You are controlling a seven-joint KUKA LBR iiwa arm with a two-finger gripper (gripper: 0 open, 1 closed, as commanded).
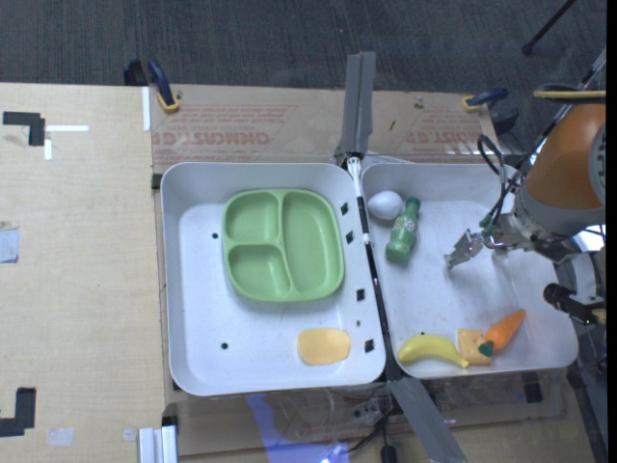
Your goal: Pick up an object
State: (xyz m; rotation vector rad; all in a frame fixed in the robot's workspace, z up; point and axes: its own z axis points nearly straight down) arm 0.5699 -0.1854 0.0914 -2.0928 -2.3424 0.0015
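In the right bin [540,201] lie a green bottle [402,230], a white egg [385,204], a yellow banana [431,350], an orange carrot [503,330] and a small orange piece [470,341]. My gripper [463,252] hangs over the bare middle of the right bin, right of the bottle and above the carrot in the camera view. Its fingers point left and hold nothing that I can see. The left bin [188,258] holds a green divided plate [283,244] and a yellow flat piece [323,346].
A grey divider bar [359,104] runs between the two bins at the back. Blue clamps [164,90] grip the cardboard behind the bins. The arm's orange band [571,157] sits above the right bin's far right side.
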